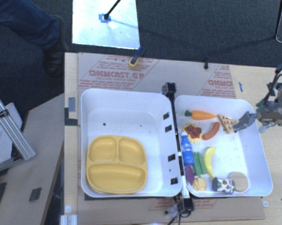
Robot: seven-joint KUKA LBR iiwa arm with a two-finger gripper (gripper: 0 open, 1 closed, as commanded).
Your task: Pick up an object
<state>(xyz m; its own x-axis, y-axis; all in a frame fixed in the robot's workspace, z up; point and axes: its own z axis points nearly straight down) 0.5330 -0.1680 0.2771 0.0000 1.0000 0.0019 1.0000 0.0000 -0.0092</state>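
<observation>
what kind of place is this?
Likely a robot lab pick-and-place bench: two white bins on a board, toy food such as a carrot and banana, and a gripper at the right bin.

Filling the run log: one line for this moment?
tool: right bin, by waffle | nothing held | tray: left bin

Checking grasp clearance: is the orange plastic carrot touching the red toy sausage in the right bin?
Apart. The camera view shows bare white bin floor between the orange plastic carrot and the red toy sausage lying below it.
</observation>
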